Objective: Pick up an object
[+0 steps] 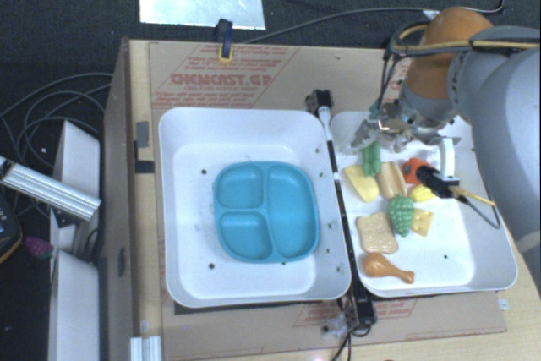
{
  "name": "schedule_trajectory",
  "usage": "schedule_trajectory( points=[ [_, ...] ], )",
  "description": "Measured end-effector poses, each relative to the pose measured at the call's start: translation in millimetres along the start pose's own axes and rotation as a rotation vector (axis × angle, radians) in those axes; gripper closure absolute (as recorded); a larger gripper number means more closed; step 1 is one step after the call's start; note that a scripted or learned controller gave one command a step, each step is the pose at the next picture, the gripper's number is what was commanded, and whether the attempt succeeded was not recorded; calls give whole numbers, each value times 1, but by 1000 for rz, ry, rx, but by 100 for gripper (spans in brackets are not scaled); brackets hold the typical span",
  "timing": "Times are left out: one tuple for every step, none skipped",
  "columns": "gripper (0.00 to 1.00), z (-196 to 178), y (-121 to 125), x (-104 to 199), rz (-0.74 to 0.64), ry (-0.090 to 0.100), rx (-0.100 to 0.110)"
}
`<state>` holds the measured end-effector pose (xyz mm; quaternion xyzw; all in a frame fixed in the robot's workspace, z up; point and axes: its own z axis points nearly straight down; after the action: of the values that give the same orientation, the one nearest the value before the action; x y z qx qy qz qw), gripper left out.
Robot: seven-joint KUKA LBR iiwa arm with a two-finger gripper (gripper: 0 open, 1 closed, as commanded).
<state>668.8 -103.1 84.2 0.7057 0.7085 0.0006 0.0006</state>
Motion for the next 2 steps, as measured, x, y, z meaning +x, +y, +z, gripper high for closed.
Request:
schedule_trajectory(
  points=[
    [100,-12,2,0,-3,-1,-5],
    [0,-12,2,0,-3,-1,-5]
  ],
)
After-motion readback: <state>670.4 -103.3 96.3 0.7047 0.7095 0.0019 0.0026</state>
